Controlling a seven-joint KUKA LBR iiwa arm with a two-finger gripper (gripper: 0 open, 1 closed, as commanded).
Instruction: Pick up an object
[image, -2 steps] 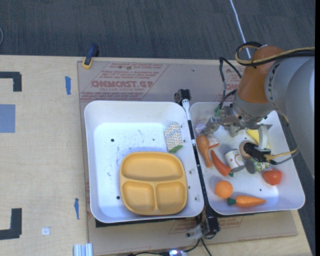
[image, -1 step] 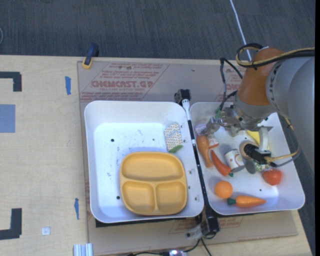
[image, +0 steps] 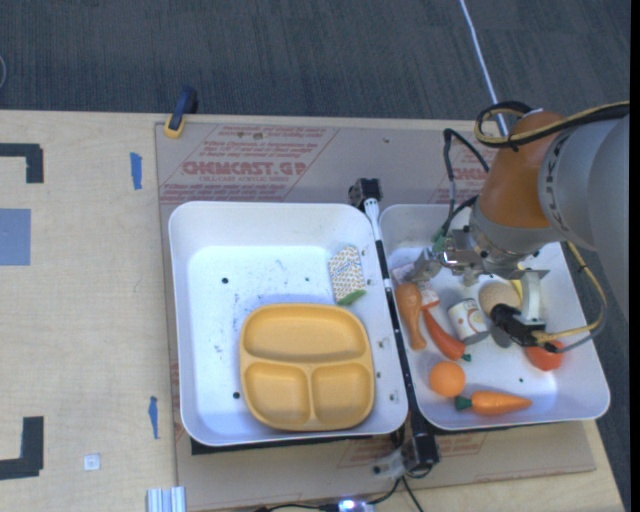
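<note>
The tool (image: 478, 290), grip state untellable, hovers in the right bin (image: 590, 385) just above-right of 1 cup (image: 465, 318).

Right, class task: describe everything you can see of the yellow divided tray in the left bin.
The yellow tray looks like smooth moulded plastic, with rounded corners and a raised rim. It has three compartments: one long one along the far side, two smaller ones side by side nearer the camera. All three look bare. It lies flat, right way up, on the floor of the left bin, towards its near right corner. The arm is away over the other bin.
</note>
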